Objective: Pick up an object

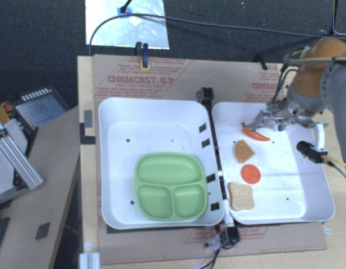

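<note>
The right bin [307, 206] holds a red chili pepper [255, 133] near its back, an orange-brown cracker piece [244, 150], a round red slice [250, 174] and a slice of bread [241, 196] at the front left corner. My gripper [266, 120] hangs low over the back of this bin, just above and to the right of the chili pepper, close to it or touching it. The grey arm with its orange band [324, 52] reaches in from the right.
A green divided plate [170, 185] lies in the front half of the left bin [122, 122]. A black clip row [209, 133] runs along the wall between the bins. A black connector with a cable [310, 150] sits over the right bin's right side.
</note>
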{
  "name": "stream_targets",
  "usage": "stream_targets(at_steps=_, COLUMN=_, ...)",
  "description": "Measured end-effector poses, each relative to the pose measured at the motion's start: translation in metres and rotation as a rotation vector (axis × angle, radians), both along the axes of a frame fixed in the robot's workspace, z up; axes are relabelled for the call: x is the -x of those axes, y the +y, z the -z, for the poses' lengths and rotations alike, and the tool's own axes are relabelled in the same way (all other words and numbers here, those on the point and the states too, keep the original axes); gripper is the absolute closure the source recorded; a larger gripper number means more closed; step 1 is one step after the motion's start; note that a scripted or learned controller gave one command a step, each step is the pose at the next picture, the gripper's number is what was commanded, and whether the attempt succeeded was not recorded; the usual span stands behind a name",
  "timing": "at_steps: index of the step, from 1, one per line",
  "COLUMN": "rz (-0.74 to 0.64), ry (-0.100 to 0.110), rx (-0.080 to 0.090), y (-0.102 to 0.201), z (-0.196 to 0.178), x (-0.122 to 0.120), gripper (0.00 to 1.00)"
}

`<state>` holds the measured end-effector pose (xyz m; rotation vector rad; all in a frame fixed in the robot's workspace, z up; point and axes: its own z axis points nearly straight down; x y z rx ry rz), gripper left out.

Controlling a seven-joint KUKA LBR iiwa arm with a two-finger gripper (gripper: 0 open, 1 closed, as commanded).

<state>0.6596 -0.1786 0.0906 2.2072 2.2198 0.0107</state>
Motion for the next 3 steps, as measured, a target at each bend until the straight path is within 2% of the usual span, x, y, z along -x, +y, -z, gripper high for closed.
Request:
stream_targets(at_steps=1, rz=-0.002, ry=-0.004, rx=0.003, y=-0.001, z=-0.012, x=-0.001, gripper=1.00)
stream_targets(at_steps=2, rz=0.001, ry=0.007, rx=-0.002, y=0.002, z=-0.058, x=0.003, gripper=1.00)
stream_targets(at_steps=3, rz=-0.001, ry=0.004, rx=-0.001, y=0.003, z=-0.121, x=-0.006, gripper=1.00)
